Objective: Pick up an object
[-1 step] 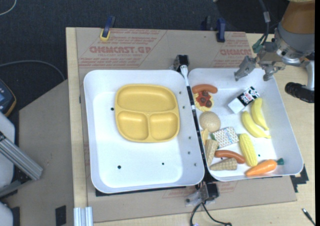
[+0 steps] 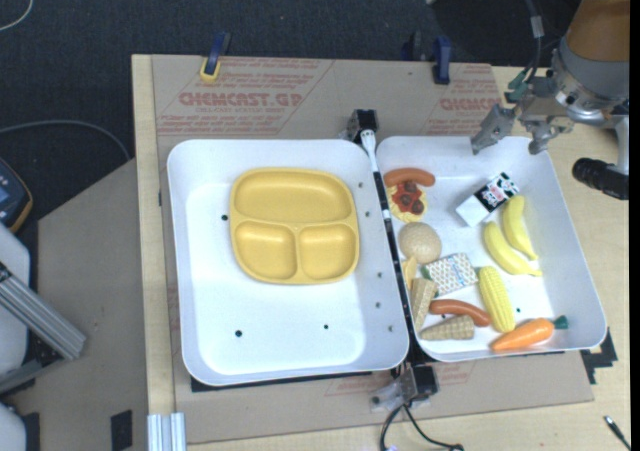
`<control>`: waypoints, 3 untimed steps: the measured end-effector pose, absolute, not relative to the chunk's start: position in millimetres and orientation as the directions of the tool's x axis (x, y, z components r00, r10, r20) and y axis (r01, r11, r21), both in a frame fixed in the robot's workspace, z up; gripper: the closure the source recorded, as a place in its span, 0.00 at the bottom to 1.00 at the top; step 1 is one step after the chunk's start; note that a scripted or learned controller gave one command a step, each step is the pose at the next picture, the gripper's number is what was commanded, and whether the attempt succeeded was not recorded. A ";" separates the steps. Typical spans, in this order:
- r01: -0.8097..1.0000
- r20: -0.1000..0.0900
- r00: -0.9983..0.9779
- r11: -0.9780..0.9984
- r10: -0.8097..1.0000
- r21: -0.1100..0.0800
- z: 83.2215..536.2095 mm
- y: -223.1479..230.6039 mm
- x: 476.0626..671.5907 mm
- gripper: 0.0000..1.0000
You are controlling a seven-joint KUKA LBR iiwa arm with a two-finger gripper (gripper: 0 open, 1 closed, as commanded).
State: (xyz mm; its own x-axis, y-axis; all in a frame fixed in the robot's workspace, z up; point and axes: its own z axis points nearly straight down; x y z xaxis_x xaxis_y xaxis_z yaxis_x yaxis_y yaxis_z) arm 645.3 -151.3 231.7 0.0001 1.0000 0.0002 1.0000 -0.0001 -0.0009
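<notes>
My gripper (image 2: 513, 138) hangs open above the far edge of the right bin (image 2: 570, 239), its two fingers spread wide with nothing between them. Below it in the bin lie a small white and black box (image 2: 487, 198), two bananas (image 2: 509, 237), a corn cob (image 2: 497, 298), a carrot (image 2: 523, 335), a sausage (image 2: 411, 177), a pizza slice (image 2: 409, 201), a round bun (image 2: 420, 240), a blue patterned packet (image 2: 452, 270), an ice-cream cone (image 2: 421, 301) and a hot dog (image 2: 459, 310).
The left bin (image 2: 200, 269) holds a yellow divided tray (image 2: 294, 224). Clamps (image 2: 211, 60) grip the board's far edge. A black fitting (image 2: 365, 125) sits between the bins at the back.
</notes>
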 end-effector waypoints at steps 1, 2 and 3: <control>1.000 0.001 -0.001 0.001 1.000 -0.005 187.6 -145.5 645.9 0.00; 1.000 0.002 0.000 0.000 1.000 -0.009 123.7 -144.5 641.1 0.00; 1.000 -0.006 0.001 0.000 1.000 0.018 107.3 -146.9 646.8 0.00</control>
